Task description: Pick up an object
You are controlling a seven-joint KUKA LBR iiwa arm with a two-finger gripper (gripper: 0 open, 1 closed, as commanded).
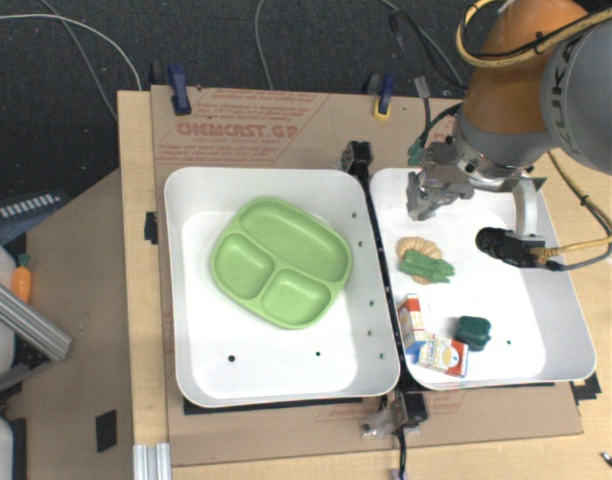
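Arm [516,78] comes in from the right, wrist over the far half of the right bin [561,353]. Gripper [424,204] points down at the bin's far-left area. Open or closed: cannot tell, since the wrist body masks the working end from this slant. Nothing visibly held.

Likely target, judging by where the tool hangs: the tan piece [419,247], which lies just near of the gripper. The green piece [427,266] touches its near side. Both sit close to the bin's left wall, so a descent there leaves little room on that side, and a grab may catch both pieces or nudge one aside.

Materials and shapes:
- Tan piece: curved and ridged, matte, possibly a toy pastry; too small to be sure.
- Green piece: elongated and lumpy, looks like moulded plastic, with an irregular outline.
- Small carton [413,318]: red and white, boxy, against the left wall at mid bin.
- Printed packet [442,356]: flat and multicoloured, at the near edge. It lies low, so it is probably a poor candidate for a pinch from above.
- Dark green block [474,330]: compact with rounded corners, set apart from the rest, so the clearest approach of the lot.

Left bin [201,368]: holds one pale green plate [281,261], smooth plastic with three compartments, lying skewed. It is wide and shallow and well apart from the gripper.

Both bins are white, shallow and glossy, set side by side on a cardboard sheet [236,123].
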